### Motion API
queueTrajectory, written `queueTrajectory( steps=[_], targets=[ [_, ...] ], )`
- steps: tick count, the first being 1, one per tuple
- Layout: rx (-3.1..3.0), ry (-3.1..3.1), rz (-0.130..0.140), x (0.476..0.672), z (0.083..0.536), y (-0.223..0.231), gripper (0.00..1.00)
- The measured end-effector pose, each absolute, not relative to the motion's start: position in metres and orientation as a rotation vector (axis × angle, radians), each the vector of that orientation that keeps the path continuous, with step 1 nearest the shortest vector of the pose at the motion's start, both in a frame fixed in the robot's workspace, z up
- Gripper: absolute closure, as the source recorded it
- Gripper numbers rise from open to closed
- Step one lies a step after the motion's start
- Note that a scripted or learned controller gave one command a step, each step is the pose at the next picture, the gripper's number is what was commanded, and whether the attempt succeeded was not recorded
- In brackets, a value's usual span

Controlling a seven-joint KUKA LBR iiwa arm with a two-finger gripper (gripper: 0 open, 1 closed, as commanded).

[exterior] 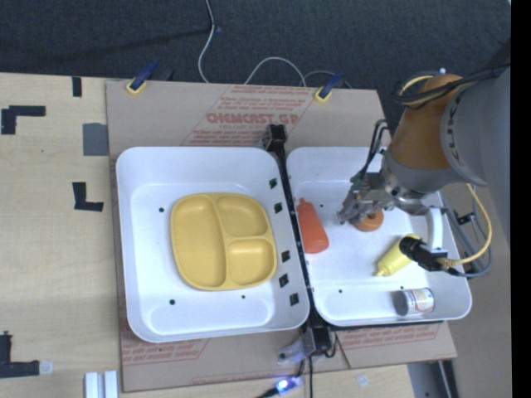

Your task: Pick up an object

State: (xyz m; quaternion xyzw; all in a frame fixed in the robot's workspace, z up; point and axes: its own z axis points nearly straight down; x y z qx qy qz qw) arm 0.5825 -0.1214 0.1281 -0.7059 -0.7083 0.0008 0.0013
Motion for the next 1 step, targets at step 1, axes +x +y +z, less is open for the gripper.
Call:
queueTrajectory(
  steps=[1],
  targets=[
    [-2.221,-2.226,-0.004,0.5863,0.1895,-0.1156,1.00]
  ],
)
